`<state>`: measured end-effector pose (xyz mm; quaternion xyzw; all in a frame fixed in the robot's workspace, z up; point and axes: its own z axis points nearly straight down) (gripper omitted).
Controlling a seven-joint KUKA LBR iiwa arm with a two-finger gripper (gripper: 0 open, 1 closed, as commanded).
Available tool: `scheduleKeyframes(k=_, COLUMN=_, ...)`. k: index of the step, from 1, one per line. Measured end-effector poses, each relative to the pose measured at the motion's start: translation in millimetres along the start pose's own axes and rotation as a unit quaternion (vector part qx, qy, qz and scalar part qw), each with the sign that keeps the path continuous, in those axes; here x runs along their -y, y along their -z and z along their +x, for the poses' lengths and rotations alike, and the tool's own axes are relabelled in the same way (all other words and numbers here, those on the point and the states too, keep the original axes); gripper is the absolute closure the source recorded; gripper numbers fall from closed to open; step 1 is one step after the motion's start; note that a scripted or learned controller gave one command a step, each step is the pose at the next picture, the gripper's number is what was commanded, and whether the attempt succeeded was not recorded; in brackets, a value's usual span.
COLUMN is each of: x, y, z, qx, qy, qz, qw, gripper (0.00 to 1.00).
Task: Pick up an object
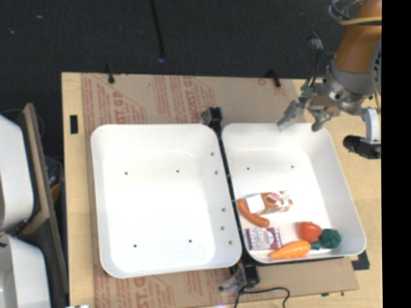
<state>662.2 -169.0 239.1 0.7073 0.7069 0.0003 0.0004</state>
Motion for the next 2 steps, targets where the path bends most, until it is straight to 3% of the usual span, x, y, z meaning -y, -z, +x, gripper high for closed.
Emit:
scheduleKeyframes(k=1, x=49, y=-84, z=-43, qx=0.0, qy=-0.002, qz=0.004, qw=1.0, gripper=0.0)
scheduleKeyframes(k=2, x=46, y=-70, z=-42, qx=0.0, qy=0.0, qz=-0.001, qw=1.0, gripper=1.0)
